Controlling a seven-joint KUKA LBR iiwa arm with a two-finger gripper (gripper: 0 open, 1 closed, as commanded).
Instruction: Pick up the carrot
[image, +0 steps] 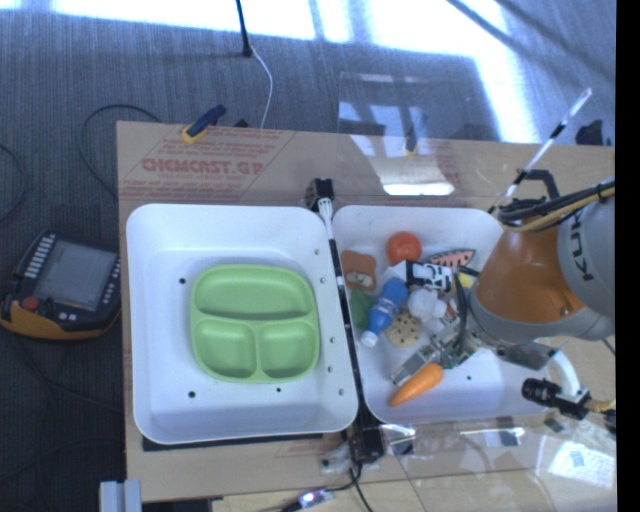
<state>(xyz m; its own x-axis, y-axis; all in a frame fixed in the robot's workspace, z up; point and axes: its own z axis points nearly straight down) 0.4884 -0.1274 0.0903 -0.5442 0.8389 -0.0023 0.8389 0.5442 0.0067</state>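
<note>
The orange carrot (417, 384) lies slantwise near the front wall of the right bin (480, 390), its thick end toward the upper right. My gripper (437, 355) reaches down from the grey arm with the orange band (520, 285) and sits just above and against the carrot's thick end. The metal parts around the gripper blur together there.
Further back in the right bin lie a red-orange ball (404, 246), a blue bottle (384, 308), a brown block (357, 268), a black-and-white toy (430, 273), an orange wedge (455, 258) and a speckled cracker (403, 328). The left bin (150, 250) holds a green divided plate (256, 320).
</note>
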